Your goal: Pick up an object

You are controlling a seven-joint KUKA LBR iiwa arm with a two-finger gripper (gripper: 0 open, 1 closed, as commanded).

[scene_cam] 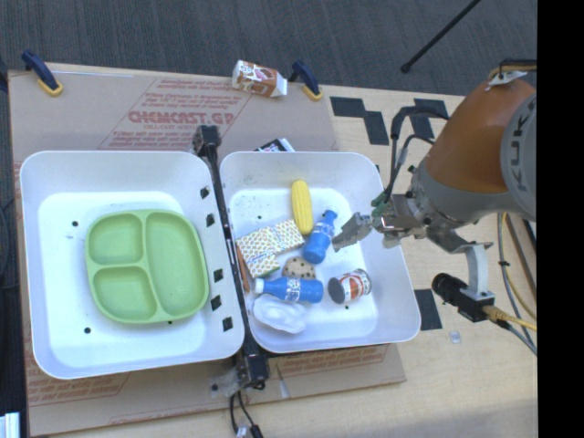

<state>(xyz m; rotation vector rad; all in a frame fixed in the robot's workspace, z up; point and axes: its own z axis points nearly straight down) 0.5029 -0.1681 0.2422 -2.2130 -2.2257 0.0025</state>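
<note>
The grey arm with its orange band reaches in over the right-hand shallow white plastic bin (388, 272), and its gripper (354, 231) hangs low above the bin's right half, just beside the small blue bottle with a white label (318, 242); nothing sits between its fingers, and whether they stand apart or together I cannot tell from this slanted look. This reads as the approach step, with no object yet taken. The candidates all lie in that bin: the yellow plastic corn cob (301, 207), a second blue bottle lying flat (292, 288), a small red-and-white can on its side (350, 286), a patterned packet (266, 246) and a clear pale plastic piece (278, 315). The next move probably calls for lining up over one item and descending squarely, since the things crowd each other. The left-hand white bin (36, 245) holds a green divided plate (146, 265). The wrist body hides the gripper's base.
</note>
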